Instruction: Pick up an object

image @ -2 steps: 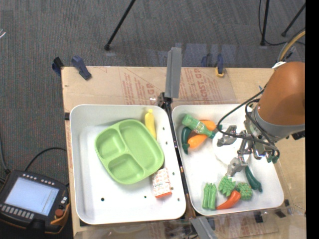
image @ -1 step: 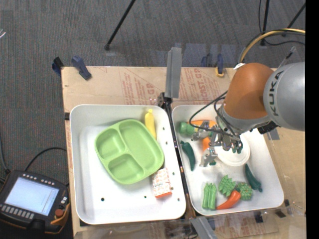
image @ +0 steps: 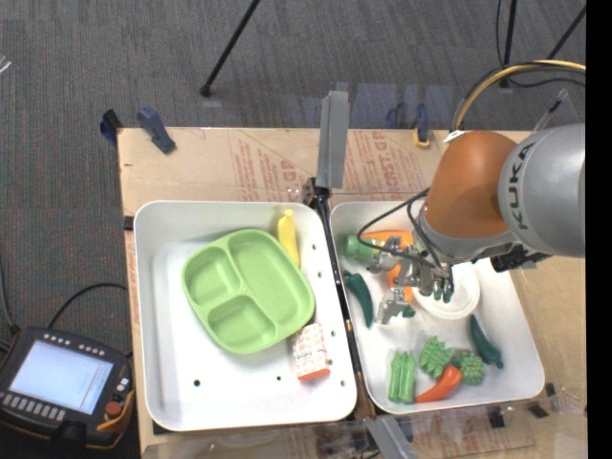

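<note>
Gripper (image: 400, 299): low over the right bin's middle, reaching in from the right; whether it is released, clenched or grasping anything I cannot tell, since its metal parts blur together.
Arm (image: 535, 194): grey, with the orange band bulging above the wrist and hiding part of the right bin.
Right bin (image: 532, 352): white and shallow, holding the toy foods listed below.
Orange piece (image: 394, 273): just beside the gripper, partly hidden by it; too small to name.
White dish (image: 457, 299): round, just right of the gripper, under the wrist.
Dark green vegetable (image: 360, 297): long and curved, left of the gripper, near the divider between the bins.
Green bottle-like toy (image: 360, 248): above it, lying on its side, with an orange carrot (image: 387, 236) touching its upper edge.
Asparagus bundle (image: 402, 376): near the front edge.
Orange pepper (image: 441, 384): just right of the asparagus.
Broccoli pieces (image: 451, 360): leafy green, behind the pepper.
Dark green pod (image: 486, 342): near the right wall, apart from the rest.
Left bin (image: 158, 352): white.
Green divided plate (image: 247, 290): three compartments, tilted in the left bin's middle.
Yellow toy (image: 288, 237): touching the plate's upper right rim.
Small carton (image: 311, 352): red and white, at the plate's lower right corner.
Teach pendant (image: 62, 381): on the floor, left of the bench.
</note>
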You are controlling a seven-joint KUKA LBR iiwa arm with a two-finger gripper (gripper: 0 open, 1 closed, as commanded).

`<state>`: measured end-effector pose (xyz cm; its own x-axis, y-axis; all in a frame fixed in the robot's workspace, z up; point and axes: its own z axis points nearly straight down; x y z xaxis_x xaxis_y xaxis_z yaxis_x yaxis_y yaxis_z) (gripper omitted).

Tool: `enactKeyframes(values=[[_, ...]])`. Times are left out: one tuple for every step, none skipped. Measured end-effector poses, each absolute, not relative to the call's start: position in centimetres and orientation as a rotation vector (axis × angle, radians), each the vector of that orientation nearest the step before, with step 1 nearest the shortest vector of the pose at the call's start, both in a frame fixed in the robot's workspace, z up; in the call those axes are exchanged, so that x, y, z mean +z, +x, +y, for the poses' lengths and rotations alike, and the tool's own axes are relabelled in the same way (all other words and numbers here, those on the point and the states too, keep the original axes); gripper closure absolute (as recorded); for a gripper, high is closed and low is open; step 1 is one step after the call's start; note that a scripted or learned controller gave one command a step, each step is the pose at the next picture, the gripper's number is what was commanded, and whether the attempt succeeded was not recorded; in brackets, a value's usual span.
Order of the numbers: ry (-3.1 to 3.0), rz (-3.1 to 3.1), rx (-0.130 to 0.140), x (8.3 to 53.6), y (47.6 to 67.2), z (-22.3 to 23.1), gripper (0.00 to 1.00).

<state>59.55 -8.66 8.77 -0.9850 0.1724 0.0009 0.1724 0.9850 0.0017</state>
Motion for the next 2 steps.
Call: enactKeyframes(values=[[-0.244,-3.13,-0.001,8.7,54.1,-9.2,0.0],[0.222,-3.136,-0.002,8.8,61.6,-8.0,0.0]])
